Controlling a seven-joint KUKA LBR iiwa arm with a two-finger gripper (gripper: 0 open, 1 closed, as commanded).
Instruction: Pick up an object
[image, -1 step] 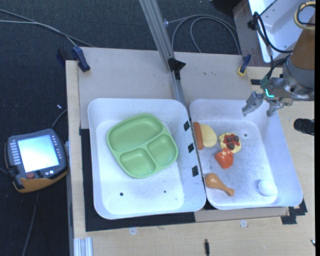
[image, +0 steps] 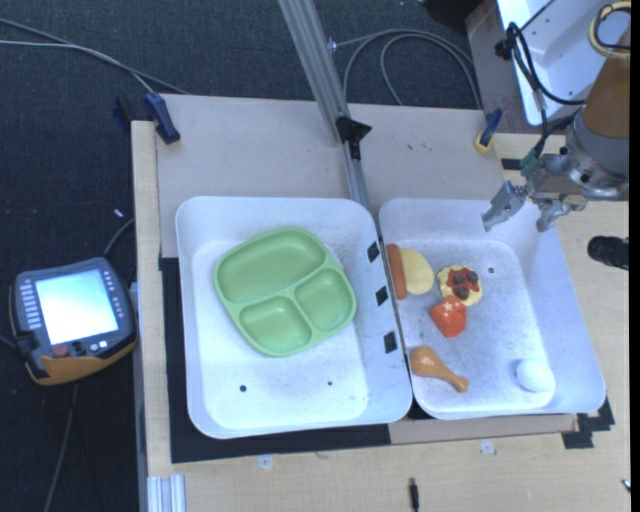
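Note:
My gripper (image: 524, 212) hangs open over the far right corner of the right bin (image: 560, 290), with nothing between its two grey fingers. Below it in that bin lie several toy foods: a hot dog (image: 397, 271) beside a yellow piece (image: 417, 273) at the left wall, a small pizza slice (image: 461, 283), a red pepper (image: 449, 317), a chicken drumstick (image: 438, 368) and a white egg (image: 534, 375) near the front right corner. The nearest item, the pizza slice, is well to the gripper's front left.
A green three-compartment plate (image: 285, 290) lies in the left bin (image: 200, 380). A metal post (image: 325, 75) slants up from between the bins. Blue clamps (image: 160, 117) grip the bench's far edge. A teach pendant (image: 70, 318) sits on the floor at left.

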